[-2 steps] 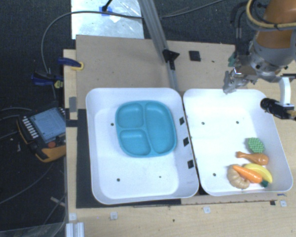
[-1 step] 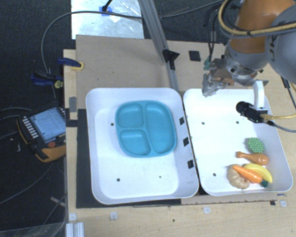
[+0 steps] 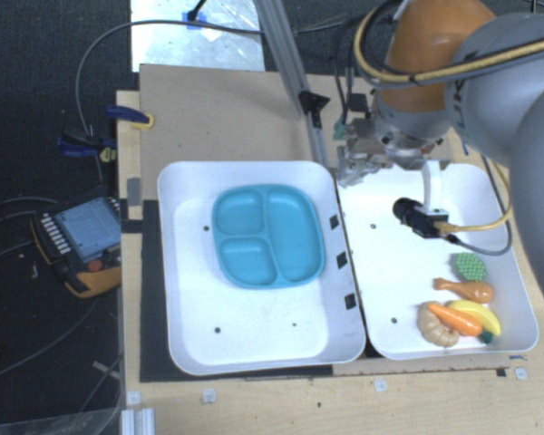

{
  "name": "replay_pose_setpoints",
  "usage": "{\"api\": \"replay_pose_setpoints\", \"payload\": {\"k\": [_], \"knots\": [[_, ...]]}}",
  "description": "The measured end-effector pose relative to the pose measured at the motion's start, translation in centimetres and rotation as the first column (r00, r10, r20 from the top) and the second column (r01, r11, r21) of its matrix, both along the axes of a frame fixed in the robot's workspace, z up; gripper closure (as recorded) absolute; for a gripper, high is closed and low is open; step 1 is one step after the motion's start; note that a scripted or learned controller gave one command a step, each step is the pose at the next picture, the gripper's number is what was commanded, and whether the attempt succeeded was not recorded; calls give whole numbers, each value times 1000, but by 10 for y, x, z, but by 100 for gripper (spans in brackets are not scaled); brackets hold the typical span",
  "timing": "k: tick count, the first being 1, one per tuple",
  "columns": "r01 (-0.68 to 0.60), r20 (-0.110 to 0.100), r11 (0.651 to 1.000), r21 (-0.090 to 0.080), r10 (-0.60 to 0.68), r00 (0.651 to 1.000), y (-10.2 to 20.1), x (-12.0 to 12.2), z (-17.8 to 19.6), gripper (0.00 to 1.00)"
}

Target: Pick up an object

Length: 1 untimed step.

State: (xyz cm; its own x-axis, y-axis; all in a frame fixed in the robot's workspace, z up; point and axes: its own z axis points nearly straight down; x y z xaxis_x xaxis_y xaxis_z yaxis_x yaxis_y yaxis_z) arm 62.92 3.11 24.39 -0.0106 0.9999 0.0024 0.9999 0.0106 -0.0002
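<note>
A: Firstly, the near corner of the right bin (image 3: 381,333)?

B: Toy food clustered there: a croissant (image 3: 435,326), a carrot (image 3: 453,318) lying across a banana (image 3: 476,315), a drumstick (image 3: 467,289) just behind, a green item (image 3: 470,265) behind that. All resting on the bin floor.

A: Left bin (image 3: 245,333)?

B: It holds a blue divided plate (image 3: 267,236).

A: And further back?

B: The gripper (image 3: 367,157) sits over the right bin's far-left corner, well apart from the food. Whether it is open or closed, I cannot tell.
</note>
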Motion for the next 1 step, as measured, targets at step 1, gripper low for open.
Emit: {"api": "replay_pose_setpoints", "payload": {"k": [1], "knots": [[1, 0, 1000, -1, -1, 1000, 47, -4, -12, 100]]}}
